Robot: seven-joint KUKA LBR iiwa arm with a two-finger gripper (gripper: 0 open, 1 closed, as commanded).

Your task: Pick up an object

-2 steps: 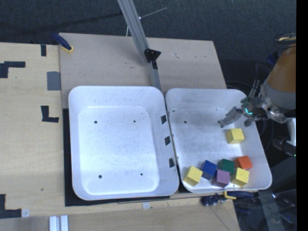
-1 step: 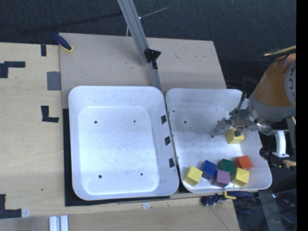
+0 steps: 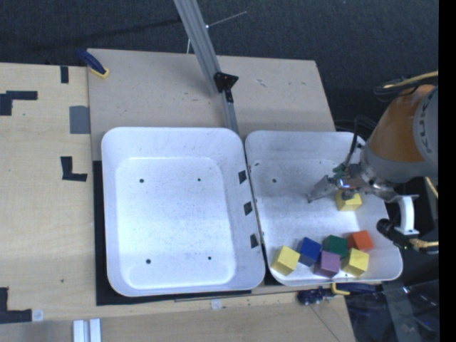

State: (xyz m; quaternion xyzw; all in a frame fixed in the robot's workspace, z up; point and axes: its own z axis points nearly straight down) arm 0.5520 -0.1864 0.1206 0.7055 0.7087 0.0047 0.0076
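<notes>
Cubes lie in the right-hand shallow white plastic bin (image 3: pixel 285 155), most of them huddled along its near edge: a yellow cube (image 3: pixel 286 260) at the left, then a blue cube (image 3: pixel 310 250), a purple cube (image 3: pixel 330 262), a dark green cube (image 3: pixel 335 245), a second yellow cube (image 3: pixel 358 262) and an orange cube (image 3: pixel 362 240) at the right. One more small yellow cube (image 3: pixel 349 202) sits apart, further back in the bin — a plain matte block. The hand (image 3: pixel 338 185) of the grey arm with the orange band (image 3: pixel 399 130) hangs just beside and above this block; one dark finger (image 3: pixel 319 189) slants out to the left, but whether the hand is spread or closed cannot be told. The left-hand white bin (image 3: pixel 171 212) sits alongside on the wooden bench (image 3: pixel 157 84).
</notes>
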